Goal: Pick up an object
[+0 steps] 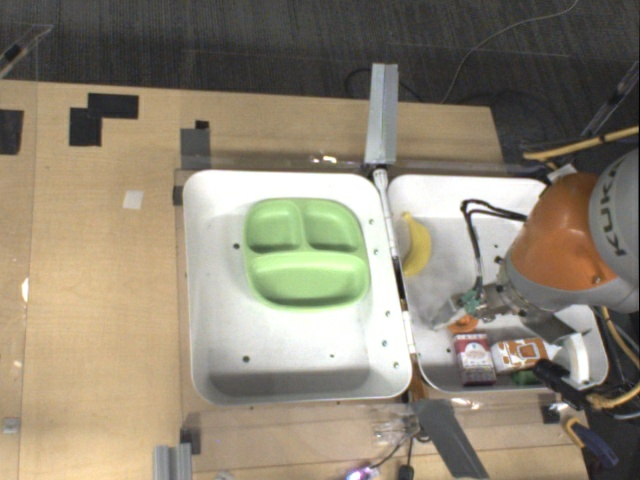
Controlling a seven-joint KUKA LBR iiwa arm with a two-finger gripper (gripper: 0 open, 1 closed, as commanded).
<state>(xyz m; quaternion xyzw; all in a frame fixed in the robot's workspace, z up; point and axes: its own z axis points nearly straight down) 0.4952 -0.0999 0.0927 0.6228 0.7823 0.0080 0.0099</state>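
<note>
Banana (415, 244) lies in the right bin (440, 193), against its left wall, long axis running up-down in view. Your gripper (472, 306) sits lower right of it, low over the bin floor beside a small orange piece (461, 322); how it stands, you cannot tell. Two packets (474, 357) lie just below. Nearest pick is at the gripper, not the banana.

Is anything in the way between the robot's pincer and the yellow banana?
Nothing visible blocks it. The pincer sits low in the right bin, and the banana lies up and left of it, with bare white bin floor between them.
</note>
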